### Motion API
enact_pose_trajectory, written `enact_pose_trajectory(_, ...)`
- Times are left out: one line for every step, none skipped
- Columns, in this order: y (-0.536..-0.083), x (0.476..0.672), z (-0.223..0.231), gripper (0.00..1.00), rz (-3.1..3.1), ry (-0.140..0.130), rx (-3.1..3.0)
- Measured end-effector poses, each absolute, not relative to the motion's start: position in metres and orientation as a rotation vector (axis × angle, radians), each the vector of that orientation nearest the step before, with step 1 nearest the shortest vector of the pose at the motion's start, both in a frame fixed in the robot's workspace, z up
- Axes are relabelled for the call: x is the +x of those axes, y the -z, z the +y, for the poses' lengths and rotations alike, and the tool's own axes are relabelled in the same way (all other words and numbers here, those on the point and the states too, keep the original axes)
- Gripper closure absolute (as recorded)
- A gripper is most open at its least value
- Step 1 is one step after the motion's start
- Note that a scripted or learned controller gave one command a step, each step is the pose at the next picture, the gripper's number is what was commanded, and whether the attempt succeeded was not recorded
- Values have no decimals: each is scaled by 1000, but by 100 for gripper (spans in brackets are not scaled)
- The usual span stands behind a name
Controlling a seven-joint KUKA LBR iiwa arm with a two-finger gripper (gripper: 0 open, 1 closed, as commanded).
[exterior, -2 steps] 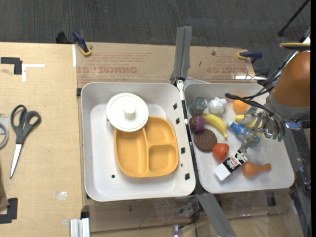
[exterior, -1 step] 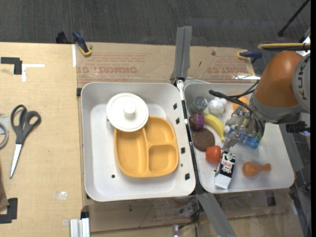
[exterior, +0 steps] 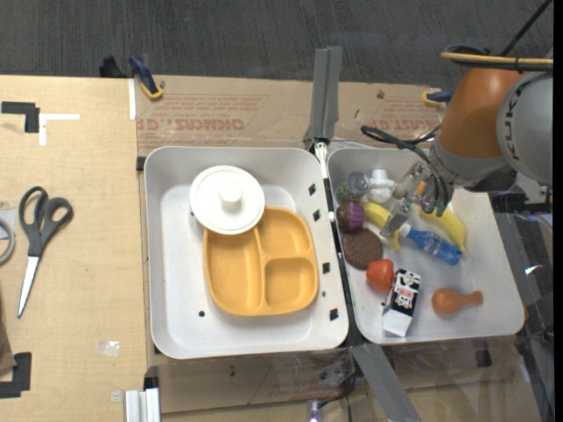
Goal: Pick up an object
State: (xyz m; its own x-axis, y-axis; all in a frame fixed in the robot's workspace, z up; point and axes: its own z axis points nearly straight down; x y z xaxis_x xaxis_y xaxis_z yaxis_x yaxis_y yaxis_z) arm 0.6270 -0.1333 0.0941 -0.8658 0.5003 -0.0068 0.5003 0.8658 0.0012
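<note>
The right bin point(exterior: 506, 319) holds several small items: a yellow banana point(exterior: 455, 226), a blue bottle point(exterior: 433, 245), a purple vegetable point(exterior: 350, 214), a brown round cookie point(exterior: 361, 250), a red tomato point(exterior: 380, 273), a black-and-white carton point(exterior: 401, 301), an orange gourd point(exterior: 452, 301) and a clear-white piece point(exterior: 376, 183). My gripper point(exterior: 402, 211) hangs low over the bin's middle, above the banana and the blue bottle's left end. It is open, with nothing between its fingers.
The left bin point(exterior: 167, 306) holds a yellow divided tray point(exterior: 264, 271) with a white round lid point(exterior: 228, 199) overlapping its top left corner. Scissors point(exterior: 37, 227) lie on the bench at far left. A grey divider point(exterior: 325, 104) stands between the bins at the back.
</note>
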Motion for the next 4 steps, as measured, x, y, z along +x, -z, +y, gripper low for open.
enact_pose_trajectory(-93, 572, -129, 0, 2978, 1, 993)
enact_pose_trajectory(-93, 635, -105, 0, 2816, 1, 1384)
enact_pose_trajectory(-103, 636, -105, 100, 2817, 3, 1376)
enact_pose_trajectory(-252, 638, -44, 100, 2717, 2, 1573)
